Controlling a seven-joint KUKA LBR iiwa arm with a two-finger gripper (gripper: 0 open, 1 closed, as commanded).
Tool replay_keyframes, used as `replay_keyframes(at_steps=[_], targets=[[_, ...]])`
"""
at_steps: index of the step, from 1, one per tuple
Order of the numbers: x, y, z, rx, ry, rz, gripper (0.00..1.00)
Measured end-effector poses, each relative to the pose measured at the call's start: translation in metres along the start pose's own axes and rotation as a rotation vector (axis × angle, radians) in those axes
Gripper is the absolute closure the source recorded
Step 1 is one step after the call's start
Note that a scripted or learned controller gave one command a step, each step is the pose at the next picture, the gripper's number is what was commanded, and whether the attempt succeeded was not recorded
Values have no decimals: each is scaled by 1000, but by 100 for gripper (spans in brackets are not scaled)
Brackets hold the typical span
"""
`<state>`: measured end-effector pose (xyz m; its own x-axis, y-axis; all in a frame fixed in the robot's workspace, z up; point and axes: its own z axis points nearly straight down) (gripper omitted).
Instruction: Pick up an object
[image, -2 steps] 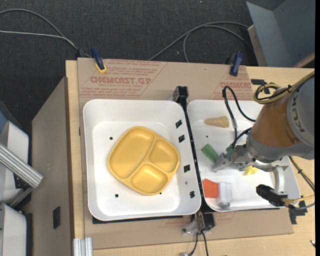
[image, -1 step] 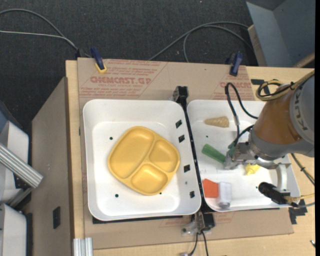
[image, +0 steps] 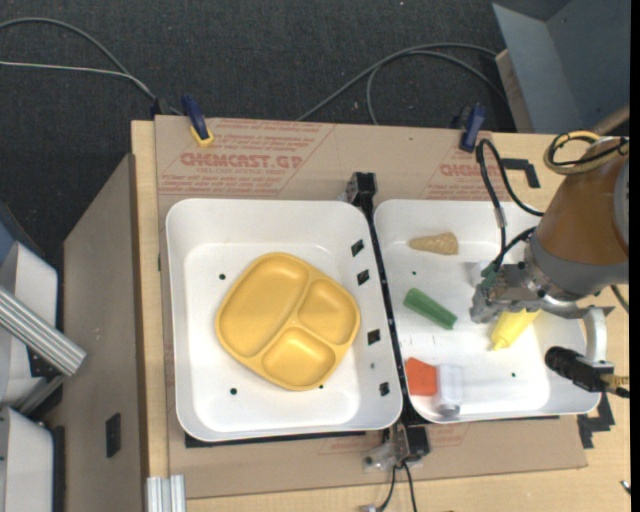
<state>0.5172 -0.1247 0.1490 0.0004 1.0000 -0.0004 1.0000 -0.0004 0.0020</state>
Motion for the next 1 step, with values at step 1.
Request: replay_keyframes(at_steps=[1], targets=[[4, 7, -61, -3, 0, -3, 100]])
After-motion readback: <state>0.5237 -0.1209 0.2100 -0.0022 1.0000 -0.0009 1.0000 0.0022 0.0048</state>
